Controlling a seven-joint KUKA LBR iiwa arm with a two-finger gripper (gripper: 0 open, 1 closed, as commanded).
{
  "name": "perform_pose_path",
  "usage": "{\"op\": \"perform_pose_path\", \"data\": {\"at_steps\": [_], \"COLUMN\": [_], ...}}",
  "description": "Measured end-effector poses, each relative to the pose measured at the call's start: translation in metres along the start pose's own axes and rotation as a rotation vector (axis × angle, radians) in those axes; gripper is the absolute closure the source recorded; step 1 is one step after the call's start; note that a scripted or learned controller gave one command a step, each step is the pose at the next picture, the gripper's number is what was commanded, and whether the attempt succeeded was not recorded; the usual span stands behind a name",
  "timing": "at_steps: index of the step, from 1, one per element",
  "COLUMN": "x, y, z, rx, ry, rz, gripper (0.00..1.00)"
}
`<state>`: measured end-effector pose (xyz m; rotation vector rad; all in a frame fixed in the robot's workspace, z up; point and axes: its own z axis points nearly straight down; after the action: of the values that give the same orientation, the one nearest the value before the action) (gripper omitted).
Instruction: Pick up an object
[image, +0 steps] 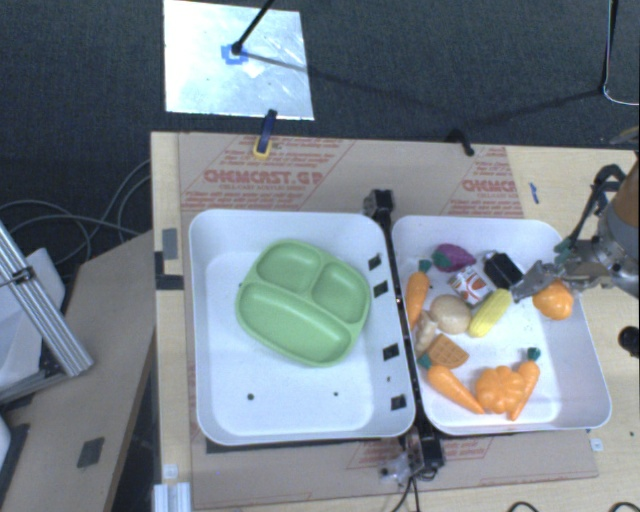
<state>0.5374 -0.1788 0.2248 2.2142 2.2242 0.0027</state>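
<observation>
The left bin (215, 330) holds a green plate (303, 301) with three sections, lying flat near its middle. Right beside it, the right bin (590, 395) is full of toy food. A carrot (416, 297) lies along the bin's left wall. Near it sit a purple toy (453, 256), a small red and white pack (471, 286), a pale potato (449, 314) and a yellow corn (489, 313). A waffle (446, 353) and another carrot (452, 388) lie lower down, next to an orange lump (500, 386) near the bin's front wall. The gripper (527, 282) hangs over the right side of this bin, next to a black block (502, 269) and an orange ball (553, 301). It is too blurry to tell if its fingers are apart or together, or if the ball is held.
</observation>
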Motion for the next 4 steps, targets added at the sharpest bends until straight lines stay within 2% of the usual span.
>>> {"op": "perform_pose_path", "data": {"at_steps": [1,3,4], "x": [0.05,0.161,0.206], "y": [-0.003,-0.008,-0.016], "z": [0.01,-0.011,-0.006], "rx": [0.003,0.001,0.003], "ry": [0.002,0.002,0.002], "rz": [-0.004,-0.005,-0.004], "gripper": [1.0,1.0,1.0]}}
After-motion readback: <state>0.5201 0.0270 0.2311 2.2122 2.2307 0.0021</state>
